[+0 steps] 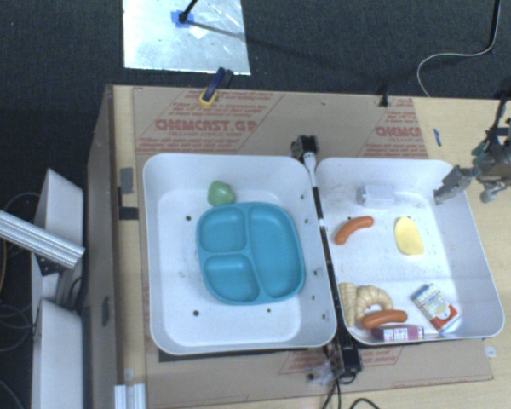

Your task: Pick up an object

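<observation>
Bench carries two white bins side by side; left bin holds a blue divided tray lying flat mid-bin, with a small green item just beyond the tray's far left corner, close to it or touching. Right bin holds the loose pickable things: a clear plastic piece near the far wall, an orange sausage toward the bin's left side, a yellow piece just right of it, a pale pastry-like ring by the near left corner, a second sausage touching the ring's near side, a red-and-white carton at near right, a flat pink-labelled packet along the near wall. Gripper sits at the right bin's far right corner, above the rim, nothing between its fingers; cannot tell if they are spread or closed. Nearest things to it are the yellow piece and the clear piece, both apart from it toward the left; sausages, ring, carton lie well apart near the front
</observation>
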Controlling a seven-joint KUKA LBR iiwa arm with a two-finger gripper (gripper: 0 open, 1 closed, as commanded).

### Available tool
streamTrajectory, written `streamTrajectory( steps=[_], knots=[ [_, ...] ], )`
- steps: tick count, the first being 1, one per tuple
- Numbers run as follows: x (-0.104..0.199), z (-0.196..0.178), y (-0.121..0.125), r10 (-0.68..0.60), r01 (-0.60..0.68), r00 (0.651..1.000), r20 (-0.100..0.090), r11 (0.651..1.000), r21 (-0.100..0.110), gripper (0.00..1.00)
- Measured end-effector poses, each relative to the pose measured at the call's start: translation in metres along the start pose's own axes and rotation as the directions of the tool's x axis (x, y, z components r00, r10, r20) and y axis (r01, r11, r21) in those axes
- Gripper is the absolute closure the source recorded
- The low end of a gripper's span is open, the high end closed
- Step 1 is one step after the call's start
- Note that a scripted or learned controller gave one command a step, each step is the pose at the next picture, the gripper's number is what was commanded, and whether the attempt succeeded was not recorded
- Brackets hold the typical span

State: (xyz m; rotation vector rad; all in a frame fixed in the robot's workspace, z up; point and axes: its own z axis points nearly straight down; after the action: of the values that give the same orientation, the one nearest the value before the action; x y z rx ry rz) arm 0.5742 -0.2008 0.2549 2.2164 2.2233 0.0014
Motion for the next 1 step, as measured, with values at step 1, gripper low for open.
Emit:
streamTrajectory(
  steps=[1],
  knots=[
    [0.0468, 0.1112, 0.0368, -0.001, 0.001, 1.0, -0.002, 1.0, 0.003, 0.0]
  ],
)
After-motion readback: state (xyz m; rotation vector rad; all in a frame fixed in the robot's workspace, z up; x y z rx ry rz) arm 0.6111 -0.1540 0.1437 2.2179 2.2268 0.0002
